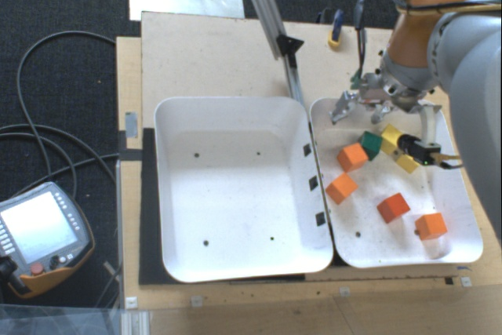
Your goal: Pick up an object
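Note:
The right bin (463,247) holds several small blocks. An orange block (353,156) lies beside a green block (370,147) and a yellow block (390,139). Another orange block (341,187) sits close to the bin's left wall. A red-orange block (393,207) and an orange block (431,226) lie nearer the front. Another yellow piece (406,163) shows by the wrist. My gripper (361,114) hangs over the back of the right bin, just behind the green and yellow blocks. Its fingers are spread, and nothing is between them.
The left bin (169,192) stands next to the right one, their walls touching in the middle. A slanted metal pole (267,4) comes down to the bins' back edge. A teach pendant (39,235) and cables lie off the bench at left.

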You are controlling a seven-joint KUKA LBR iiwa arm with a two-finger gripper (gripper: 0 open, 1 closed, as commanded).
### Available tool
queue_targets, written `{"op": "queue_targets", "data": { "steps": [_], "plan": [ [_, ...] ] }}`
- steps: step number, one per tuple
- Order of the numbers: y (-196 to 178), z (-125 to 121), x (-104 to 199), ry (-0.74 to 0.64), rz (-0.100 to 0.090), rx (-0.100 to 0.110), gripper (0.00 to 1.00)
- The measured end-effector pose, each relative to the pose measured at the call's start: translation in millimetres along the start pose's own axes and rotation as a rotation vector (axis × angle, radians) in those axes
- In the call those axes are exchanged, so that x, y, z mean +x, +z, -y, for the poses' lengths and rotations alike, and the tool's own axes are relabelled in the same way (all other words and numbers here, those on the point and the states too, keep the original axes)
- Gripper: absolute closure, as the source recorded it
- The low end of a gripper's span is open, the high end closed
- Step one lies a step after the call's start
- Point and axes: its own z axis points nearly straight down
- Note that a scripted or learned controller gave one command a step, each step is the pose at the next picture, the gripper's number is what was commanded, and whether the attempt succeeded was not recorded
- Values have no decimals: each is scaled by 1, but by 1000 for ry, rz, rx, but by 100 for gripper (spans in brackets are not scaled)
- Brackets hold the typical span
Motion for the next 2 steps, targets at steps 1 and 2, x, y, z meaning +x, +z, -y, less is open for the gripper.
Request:
{"op": "queue_targets", "data": {
  "steps": [1, 2],
  "plan": [
    [43, 13, -85, 10, 2, 0, 0],
    [44, 8, -101, 0, 11, -13, 0]
  ]
}}
